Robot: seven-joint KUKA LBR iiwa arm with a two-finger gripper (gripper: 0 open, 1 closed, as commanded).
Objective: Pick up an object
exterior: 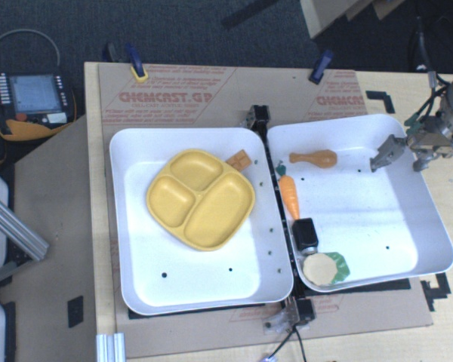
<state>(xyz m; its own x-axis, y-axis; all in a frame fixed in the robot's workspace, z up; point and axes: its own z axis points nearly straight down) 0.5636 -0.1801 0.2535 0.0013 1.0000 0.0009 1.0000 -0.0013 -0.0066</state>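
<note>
In the right bin [408,225] an orange carrot [289,197] lies along the left wall. A tan drumstick-shaped toy [315,157] lies near the back. A black block [305,234] and a pale round piece with a green edge [324,268] sit at the front left corner. My gripper [402,156] hangs over the bin's back right corner, open, with nothing between its fingers. It is far to the right of all these objects.
The left bin [136,270] holds a yellow three-part plate [201,199] and a small brown block [238,160] behind it. Blue clamps [138,61] hold the cardboard base at the back. A pendant with a screen [32,100] lies at far left.
</note>
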